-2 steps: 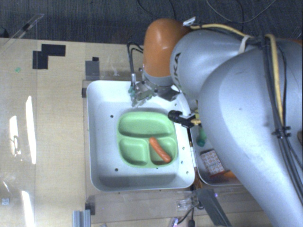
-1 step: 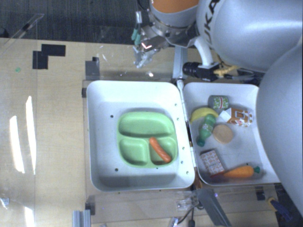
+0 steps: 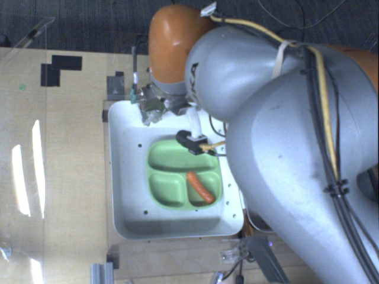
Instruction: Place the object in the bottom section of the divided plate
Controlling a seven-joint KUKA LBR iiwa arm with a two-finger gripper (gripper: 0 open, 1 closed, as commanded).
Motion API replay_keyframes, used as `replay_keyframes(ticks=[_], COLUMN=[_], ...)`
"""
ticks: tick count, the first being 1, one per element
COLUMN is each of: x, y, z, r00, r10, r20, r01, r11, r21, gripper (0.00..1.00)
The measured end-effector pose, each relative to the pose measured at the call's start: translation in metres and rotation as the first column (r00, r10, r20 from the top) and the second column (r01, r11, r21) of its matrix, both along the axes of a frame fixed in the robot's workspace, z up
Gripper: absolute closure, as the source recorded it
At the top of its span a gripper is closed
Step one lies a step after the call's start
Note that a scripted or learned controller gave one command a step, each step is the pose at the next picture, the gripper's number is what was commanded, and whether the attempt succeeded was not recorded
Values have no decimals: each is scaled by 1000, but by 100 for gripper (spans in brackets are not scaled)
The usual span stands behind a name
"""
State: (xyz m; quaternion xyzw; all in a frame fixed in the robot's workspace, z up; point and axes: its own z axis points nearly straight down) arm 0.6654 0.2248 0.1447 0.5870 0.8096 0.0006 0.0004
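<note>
A green divided plate (image 3: 155, 158) lies in the white bin (image 3: 127, 176), with one wide section at the far side and two smaller sections at the near side. An orange sausage-shaped object (image 3: 200, 187) lies at a slant in the near right section, free of the gripper. My gripper (image 3: 151, 112) hangs over the bin's far left corner, above and left of the plate and apart from the orange object. Nothing shows between its tips.
The grey arm with its orange band (image 3: 172, 40) covers the right half of the view and hides most of the second bin (image 3: 251, 220). Black marks (image 3: 59, 68) lie on the wooden bench (image 3: 59, 158) at the left.
</note>
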Motion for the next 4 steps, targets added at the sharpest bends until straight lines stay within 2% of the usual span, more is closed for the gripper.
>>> replay_keyframes(ticks=[1, 2, 3, 4], x=[4, 3, 4, 3], y=[-18, -16, -3, 0], z=[123, -19, 147, -28], r00=[994, 903, 962, 871], r10=[-109, -429, -273, -491], r20=[4, -1, 3, -2], r01=[109, 429, 273, 491], r11=[994, 903, 962, 871], r21=[2, 0, 3, 0], gripper=[100, 100, 100, 100])
